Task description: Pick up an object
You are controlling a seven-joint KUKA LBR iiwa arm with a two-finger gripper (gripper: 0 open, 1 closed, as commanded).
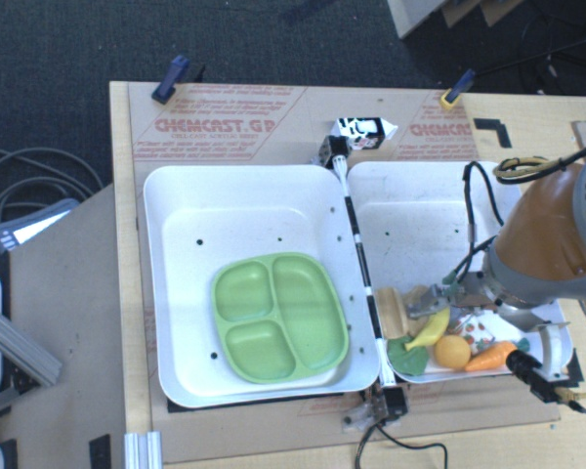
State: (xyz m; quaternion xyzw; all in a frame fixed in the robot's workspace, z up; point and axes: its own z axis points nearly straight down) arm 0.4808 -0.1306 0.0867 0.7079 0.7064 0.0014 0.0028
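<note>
green tray (278, 317) sitting in the left bin (176, 213), blue clamp (169, 79) and yellow clamp (457, 87) on the bench's (225, 125) far edge, cables (20, 179) off left

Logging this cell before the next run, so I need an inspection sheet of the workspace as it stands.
Surface: bench with printed brown sheet, carrying left bin and right bin side by side.
Job's things: banana, orange, carrot and green leaf clustered at the right bin's near edge.
Clutter: green divided plate in the left bin.
Grippers: gripper low over the toy food; finger state unclear.
Cables: black cable along the arm; grey loops on the floor at left.
Surroundings: dark carpet; blue clamp at the bench's far edge.
</note>
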